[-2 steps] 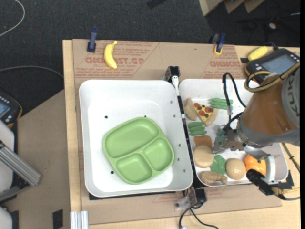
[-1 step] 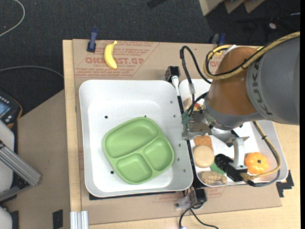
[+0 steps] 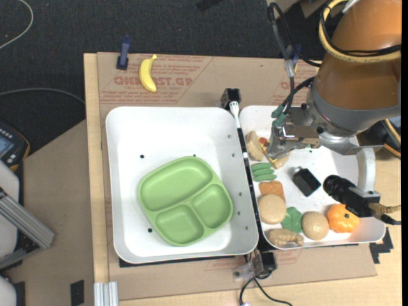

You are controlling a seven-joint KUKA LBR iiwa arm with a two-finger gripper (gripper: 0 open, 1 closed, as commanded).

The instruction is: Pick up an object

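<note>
Yellow plastic banana (image 3: 148, 72) lies on the brown cardboard sheet (image 3: 191, 75) behind the bins, beside a small blue clip (image 3: 123, 53). The left white bin (image 3: 121, 171) holds a green three-compartment plastic plate (image 3: 185, 200). The right white bin (image 3: 363, 231) carries a crowd of toy foods along its left and near sides: a pale bread-like piece (image 3: 256, 146), a green pea pod (image 3: 262, 171), an orange wedge (image 3: 271, 189), a tan round bun (image 3: 272, 209), a green leafy piece (image 3: 292, 218), a beige round roll (image 3: 314, 225) and an orange pumpkin-shaped toy (image 3: 342, 219). A small black block (image 3: 306, 181) lies apart, mid-bin. The grey gripper (image 3: 278, 150) hangs low near the bread-like piece; whether its jaws are released or clenched, I cannot tell.
</note>
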